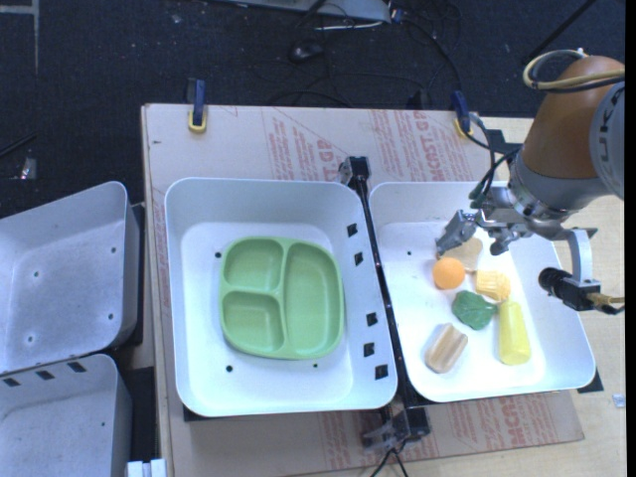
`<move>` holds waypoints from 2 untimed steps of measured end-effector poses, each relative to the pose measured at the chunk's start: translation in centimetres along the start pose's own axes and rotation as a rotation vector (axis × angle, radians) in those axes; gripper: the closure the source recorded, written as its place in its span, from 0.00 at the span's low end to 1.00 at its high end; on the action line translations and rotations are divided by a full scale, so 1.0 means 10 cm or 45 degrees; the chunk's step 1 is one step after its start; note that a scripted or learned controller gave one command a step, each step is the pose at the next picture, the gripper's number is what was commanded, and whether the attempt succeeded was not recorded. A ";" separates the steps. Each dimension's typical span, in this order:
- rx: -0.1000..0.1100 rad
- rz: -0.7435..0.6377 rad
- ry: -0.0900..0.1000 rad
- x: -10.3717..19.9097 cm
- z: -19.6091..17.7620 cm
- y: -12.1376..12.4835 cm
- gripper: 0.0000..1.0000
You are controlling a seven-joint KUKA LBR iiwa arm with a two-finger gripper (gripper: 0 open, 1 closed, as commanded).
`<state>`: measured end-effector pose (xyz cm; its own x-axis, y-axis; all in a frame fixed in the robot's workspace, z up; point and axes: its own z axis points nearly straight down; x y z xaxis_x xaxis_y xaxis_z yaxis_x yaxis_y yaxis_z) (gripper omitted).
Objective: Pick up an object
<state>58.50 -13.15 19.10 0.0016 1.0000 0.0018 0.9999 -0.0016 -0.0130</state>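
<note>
While the left bin (189, 296) held a green divided plate (282, 297), the right bin (566, 366) carried the pickable things: an orange ball (449, 273), a pale yellow piece (493, 285), a green lump (474, 311), a yellow bottle-like piece (514, 333) and a tan roll (445, 348). Over that bin's far part hung the gripper (475, 237), just beside the ball; whether it was clenched or released I cannot tell. Both bins sat on a cardboard-covered bench (278, 147) above dark floor (99, 48) with cables.
</note>
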 end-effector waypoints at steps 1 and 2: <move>-0.016 -0.003 -0.002 0.00 -0.07 0.03 0.00; -0.010 0.000 -0.002 -0.08 0.52 0.05 0.00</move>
<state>58.96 -13.97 13.88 0.0012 1.0000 0.0005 1.0000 -0.0012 -0.0054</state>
